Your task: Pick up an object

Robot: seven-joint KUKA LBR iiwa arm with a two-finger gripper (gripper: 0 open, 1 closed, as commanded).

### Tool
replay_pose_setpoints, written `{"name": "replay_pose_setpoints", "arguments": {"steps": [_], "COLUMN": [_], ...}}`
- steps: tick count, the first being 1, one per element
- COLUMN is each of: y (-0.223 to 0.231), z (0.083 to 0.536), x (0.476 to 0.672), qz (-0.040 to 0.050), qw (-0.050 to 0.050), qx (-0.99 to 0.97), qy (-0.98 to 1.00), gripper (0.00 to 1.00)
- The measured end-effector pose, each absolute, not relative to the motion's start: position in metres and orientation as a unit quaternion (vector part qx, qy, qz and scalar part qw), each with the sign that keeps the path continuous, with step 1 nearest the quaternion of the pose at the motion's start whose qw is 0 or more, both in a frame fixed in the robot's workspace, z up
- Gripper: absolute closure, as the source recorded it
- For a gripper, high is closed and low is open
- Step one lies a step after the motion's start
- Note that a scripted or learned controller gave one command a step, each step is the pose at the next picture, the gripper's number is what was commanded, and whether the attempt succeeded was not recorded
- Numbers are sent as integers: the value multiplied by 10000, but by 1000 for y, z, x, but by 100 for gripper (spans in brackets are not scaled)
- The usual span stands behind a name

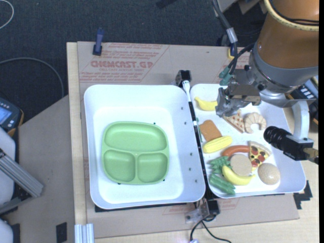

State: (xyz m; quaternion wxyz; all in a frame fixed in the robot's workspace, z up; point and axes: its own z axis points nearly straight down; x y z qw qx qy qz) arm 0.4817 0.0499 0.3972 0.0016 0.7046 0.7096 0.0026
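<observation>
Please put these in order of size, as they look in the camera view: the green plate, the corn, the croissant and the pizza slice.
1. Green plate, clearly the largest.
2. Corn.
3. Croissant and pizza slice: these two look about alike, so I do not rank them.

Tabletop (126, 65): lying brown and flat, showing red printed lettering.
Left bin (96, 135): sitting directly on it.
Right bin (293, 178): sitting directly on it, touching the left one.

bright even light, soft shadows, mild glare, slightly soft focus
</observation>
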Motion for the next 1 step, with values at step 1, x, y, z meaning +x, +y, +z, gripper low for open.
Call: {"name": "replay_pose_setpoints", "arguments": {"steps": [1], "y": [47], "z": [406], "x": [482], "qz": [12], "qw": [18], "qx": [7065], "qy": [7077], "gripper": [100]}}
